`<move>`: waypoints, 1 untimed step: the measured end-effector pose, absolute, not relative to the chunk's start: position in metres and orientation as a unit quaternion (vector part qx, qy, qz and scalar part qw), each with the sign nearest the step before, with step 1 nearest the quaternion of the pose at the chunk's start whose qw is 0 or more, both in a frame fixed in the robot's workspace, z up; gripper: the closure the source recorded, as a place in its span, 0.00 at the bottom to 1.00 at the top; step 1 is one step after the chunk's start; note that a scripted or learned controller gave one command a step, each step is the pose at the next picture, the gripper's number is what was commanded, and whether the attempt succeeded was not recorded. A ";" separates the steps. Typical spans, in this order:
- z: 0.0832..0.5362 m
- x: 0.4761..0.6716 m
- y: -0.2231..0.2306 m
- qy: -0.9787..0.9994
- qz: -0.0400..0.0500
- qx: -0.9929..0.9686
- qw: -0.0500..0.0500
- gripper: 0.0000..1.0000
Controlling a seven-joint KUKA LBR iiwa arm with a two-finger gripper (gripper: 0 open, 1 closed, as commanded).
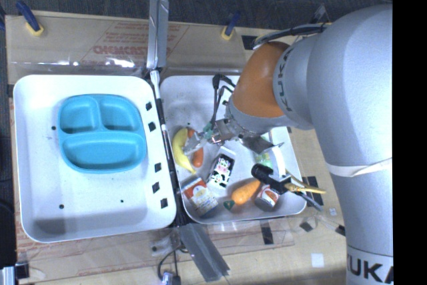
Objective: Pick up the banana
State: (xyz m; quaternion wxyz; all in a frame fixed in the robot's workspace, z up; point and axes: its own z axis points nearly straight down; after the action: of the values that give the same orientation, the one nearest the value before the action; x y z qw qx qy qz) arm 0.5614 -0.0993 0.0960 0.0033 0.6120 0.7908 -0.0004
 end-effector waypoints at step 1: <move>0.097 0.645 -0.113 0.851 0.000 0.526 0.000 0.00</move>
State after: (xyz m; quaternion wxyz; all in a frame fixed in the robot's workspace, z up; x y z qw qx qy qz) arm 0.6451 -0.1129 0.0966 0.0002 0.5255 0.8508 0.0000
